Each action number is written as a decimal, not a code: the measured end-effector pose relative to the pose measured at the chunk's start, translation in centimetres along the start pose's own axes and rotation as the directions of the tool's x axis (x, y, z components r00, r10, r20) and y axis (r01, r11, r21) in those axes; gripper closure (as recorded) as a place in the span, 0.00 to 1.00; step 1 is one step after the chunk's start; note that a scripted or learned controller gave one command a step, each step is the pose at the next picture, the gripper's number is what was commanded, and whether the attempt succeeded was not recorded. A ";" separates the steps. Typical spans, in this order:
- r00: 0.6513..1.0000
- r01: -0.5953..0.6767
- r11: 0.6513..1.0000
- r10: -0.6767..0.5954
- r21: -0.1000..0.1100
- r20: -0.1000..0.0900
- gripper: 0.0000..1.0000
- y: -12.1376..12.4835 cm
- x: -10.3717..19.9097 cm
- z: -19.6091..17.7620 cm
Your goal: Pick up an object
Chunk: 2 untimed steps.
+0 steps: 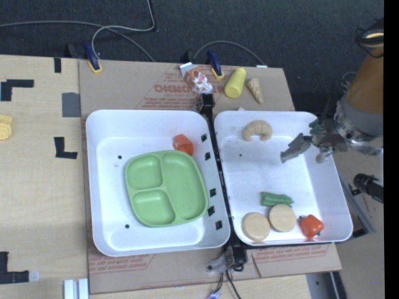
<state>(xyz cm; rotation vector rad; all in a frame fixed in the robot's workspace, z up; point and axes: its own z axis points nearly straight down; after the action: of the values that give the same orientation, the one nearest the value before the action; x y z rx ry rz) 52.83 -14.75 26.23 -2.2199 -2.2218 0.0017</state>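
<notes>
The grey arm with its orange band reaches in from the right, and its two-finger claw [307, 147] hangs over the right edge of the right shallow white plastic bin [249, 167]. One dark finger [294, 148] juts left and downward, the other sits nearer the wrist, so the claw stands spread with nothing between its fingers.

Nearest to it is a tan, crescent-shaped toy croissant [257, 130] with a ridged, matte surface, lying in the bin's upper part to the left of the claw and slightly above it, apart from it. Its long axis runs roughly left to right, with the curved ends turned downward.

Lower in the same bin, well below the claw, lies a small green pod-shaped toy [276, 199], its long axis also near horizontal. Just beneath it two round beige cookie-like discs [269, 222] lie flat, touching side by side, and a small glossy red-orange plastic piece [312, 226] sits in the lower right corner.

The left white bin [106, 167] holds a smooth light-green divided plastic plate [165, 187] with three compartments, and a small orange-red block [183, 144] just beyond its upper rim.

On the brown cardboard-covered tabletop [124, 83] behind the bins lie a yellow cylindrical toy [235, 83] and a pale cone-shaped toy [255, 90].
</notes>
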 end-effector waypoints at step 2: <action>1.000 0.001 1.000 -0.001 -0.006 -0.001 0.00 -1.7 2.2 16.4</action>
<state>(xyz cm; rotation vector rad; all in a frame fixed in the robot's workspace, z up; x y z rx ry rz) 51.12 -12.53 9.81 -2.2209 -2.2254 -0.0054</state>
